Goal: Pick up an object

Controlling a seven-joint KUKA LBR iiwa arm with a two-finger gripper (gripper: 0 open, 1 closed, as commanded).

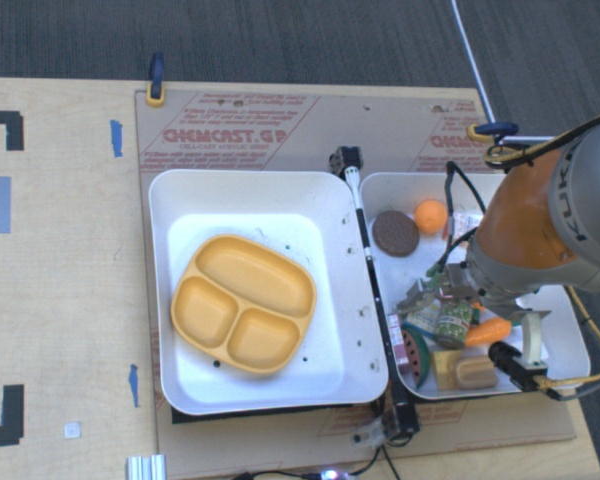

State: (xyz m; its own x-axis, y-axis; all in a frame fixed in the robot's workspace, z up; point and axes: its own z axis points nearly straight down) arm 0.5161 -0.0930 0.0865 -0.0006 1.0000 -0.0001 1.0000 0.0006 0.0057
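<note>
Orange and grey, the arm (530, 223) hangs low over the right bin (575, 343), its hand (450, 293) down among the heap: a green packet (452, 320), a carrot (488, 331), a tan block (467, 372) and a melon slice (410, 353). Whether the hand is clenched or released I cannot tell. A ball (431, 216) and a brown disc (394, 232) lie apart, the easier targets. Judged from here, a good pick means centring on one item, closing fully, then lifting straight. The left bin (170, 193) holds a yellow tray (242, 303).
</note>
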